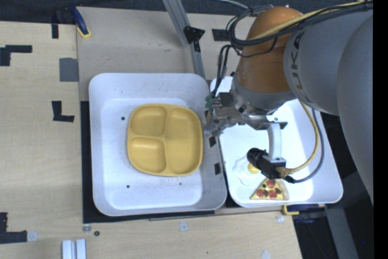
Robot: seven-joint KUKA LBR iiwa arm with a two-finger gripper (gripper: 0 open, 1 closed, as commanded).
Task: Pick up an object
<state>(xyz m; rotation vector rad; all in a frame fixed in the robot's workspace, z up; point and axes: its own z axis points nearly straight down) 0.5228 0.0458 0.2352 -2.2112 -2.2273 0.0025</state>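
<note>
A yellow three-compartment plate [163, 139] lies flat in the middle of the left bin [103, 130]. In the right bin [324, 182], near its front edge, rests a toy pizza slice [270, 191], and a white fried-egg piece [244, 173] sits just behind it. My gripper [213, 118] hangs under the orange wrist, over the divider between the two bins, close to the plate's right edge. The wrist hides most of the right bin's back half.
A slanted metal pole [176, 9] stands behind the bins. Thin cables run across the dark floor at the back. A blue and yellow clamp [82, 24] sits at the bench's back left corner. Black tape marks dot the wooden bench on the left.
</note>
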